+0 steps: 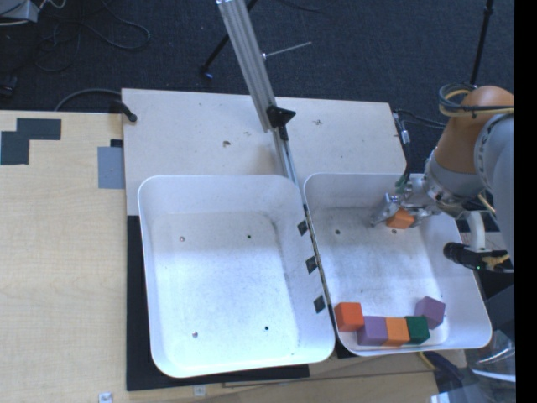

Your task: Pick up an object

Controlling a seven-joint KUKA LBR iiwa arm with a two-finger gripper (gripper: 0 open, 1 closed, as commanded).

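1. Where the arm [470, 141] reaches in over the right bin [457, 330], its tool [401, 212] hangs above that bin's far half, close to the far wall.
2. An orange block [402, 219] sits between the tool's fingers — the tool is clenched on it, and the block looks to be off the right bin's floor, though the slant of the view makes the height hard to judge.
3. Along the near wall of the right bin lies a cluster of blocks: an orange one [349, 316] nearest the divider side, then a purple one [373, 330], a second orange one [397, 329] and a green one [417, 328] touching in a row.
4. Another purple block [430, 311] rests just beyond the green one, a little farther from the right bin's near wall and toward its outer side.
5. This cluster is well apart from the tool; bare, speckled floor of the right bin lies between them.
6. Beside the right bin, sharing the middle edge, is the left bin [168, 200] — its floor shows only small dark specks.
7. A slanted metal rail [252, 65] rises from the far end of the seam between the right bin and its neighbour, with a black bracket [278, 117] partway up.
8. Both bins rest on a pale surface [210, 133] that extends past the right bin's far wall.
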